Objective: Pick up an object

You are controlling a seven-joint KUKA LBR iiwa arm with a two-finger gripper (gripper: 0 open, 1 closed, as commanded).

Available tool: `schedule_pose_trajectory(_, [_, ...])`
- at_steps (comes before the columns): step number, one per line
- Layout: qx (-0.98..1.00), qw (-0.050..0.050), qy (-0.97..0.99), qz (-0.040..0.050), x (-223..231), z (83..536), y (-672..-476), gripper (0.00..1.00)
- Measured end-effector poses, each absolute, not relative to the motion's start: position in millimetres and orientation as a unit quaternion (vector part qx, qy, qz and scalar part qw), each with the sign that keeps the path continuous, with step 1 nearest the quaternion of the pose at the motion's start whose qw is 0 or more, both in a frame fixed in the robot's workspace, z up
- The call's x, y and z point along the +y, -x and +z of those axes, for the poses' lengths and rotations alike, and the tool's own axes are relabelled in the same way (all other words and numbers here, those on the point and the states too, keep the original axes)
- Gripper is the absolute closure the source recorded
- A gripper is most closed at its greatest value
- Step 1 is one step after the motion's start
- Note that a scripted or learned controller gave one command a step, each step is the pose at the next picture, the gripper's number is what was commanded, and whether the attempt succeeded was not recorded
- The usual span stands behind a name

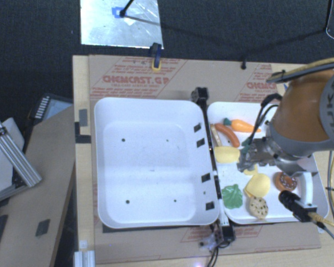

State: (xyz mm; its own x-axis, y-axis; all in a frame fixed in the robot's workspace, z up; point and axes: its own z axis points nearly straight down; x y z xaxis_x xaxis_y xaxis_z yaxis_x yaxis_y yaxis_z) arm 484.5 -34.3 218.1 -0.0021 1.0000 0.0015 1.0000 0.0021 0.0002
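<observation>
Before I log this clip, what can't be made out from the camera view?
- Gripper: fingers too small and blurred to read, wrist above them.
- Right bin: the arm covers its far right part.
- Yellow item: its right end lies under the gripper.
- Small round brown thing: too small to identify.

Right bin (313,202) holds toy food: carrot (242,125) at the far edge, sausage (227,136) just beside it, yellow block (226,154) by the left wall, green leaf (231,196), lemon (258,184), speckled cookie (259,207) near the front edge, brown round piece (285,181) toward the right.
</observation>
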Motion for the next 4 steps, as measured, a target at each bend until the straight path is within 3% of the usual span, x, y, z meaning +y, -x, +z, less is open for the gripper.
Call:
schedule_pose_trajectory(1, [-0.711, 0.001, 0.703, -0.0005, 48.9, 182.4, -501.1, 1.0])
schedule_pose_trajectory(2, [-0.71, 0.002, 0.704, 0.0006, 125.4, 141.1, -489.4, 1.0])
schedule_pose_trajectory(3, [-0.712, -0.001, 0.702, -0.0058, 240.4, 205.0, -522.6, 1.0])
schedule_pose_trajectory(4, [-0.709, -0.001, 0.705, -0.0032, 217.1, 300.8, -485.8, 1.0])
